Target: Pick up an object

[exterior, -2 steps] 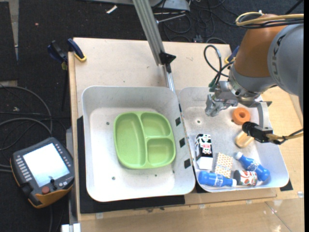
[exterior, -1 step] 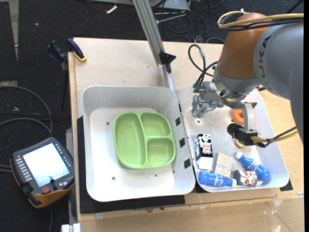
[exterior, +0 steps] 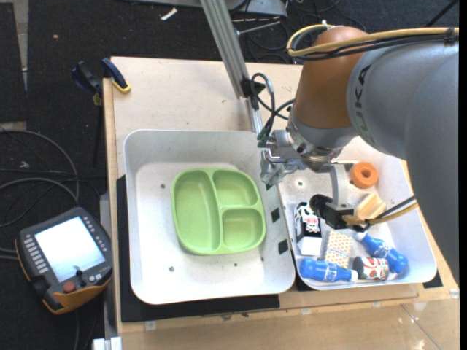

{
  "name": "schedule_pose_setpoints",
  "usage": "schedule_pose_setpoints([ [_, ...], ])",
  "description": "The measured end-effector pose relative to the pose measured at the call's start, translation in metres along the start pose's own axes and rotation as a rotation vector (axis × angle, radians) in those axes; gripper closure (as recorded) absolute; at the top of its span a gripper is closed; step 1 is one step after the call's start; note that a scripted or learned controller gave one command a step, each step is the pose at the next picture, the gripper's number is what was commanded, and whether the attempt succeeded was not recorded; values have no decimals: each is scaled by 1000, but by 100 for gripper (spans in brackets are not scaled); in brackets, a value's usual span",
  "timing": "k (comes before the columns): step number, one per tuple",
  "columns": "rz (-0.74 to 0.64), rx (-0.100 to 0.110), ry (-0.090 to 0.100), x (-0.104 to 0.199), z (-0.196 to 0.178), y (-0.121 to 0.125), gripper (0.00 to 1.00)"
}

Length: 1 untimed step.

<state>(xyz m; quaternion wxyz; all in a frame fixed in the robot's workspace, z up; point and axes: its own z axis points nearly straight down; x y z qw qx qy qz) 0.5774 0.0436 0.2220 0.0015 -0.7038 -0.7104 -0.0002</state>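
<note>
My gripper (exterior: pixel 273 170) hangs below the grey and orange wrist, over the rim between the two bins, at the right bin's upper left corner. Nothing shows between its fingers. The right bin (exterior: pixel 423 248) holds several small things. An orange ring (exterior: pixel 363 174) lies at its upper right, with a tan wooden block (exterior: pixel 369 206) just below. A black-and-white cow-patterned box (exterior: pixel 309 223) and a patterned card (exterior: pixel 337 245) lie in the middle. Along the near edge lie a blue bottle (exterior: pixel 327 270), a red-and-white can (exterior: pixel 374 268) and another blue piece (exterior: pixel 384 249).
The left bin (exterior: pixel 146 195) bears a green divided plate (exterior: pixel 219 210) in its middle. A teach pendant (exterior: pixel 64 257) lies on the floor to the left. A metal pole (exterior: pixel 228 42) slants across the bench's far side, and the arm covers the right bin's far part.
</note>
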Motion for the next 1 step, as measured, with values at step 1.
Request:
schedule_pose_setpoints([
  [1,0,-3,0,54,-15,-6,100],
])
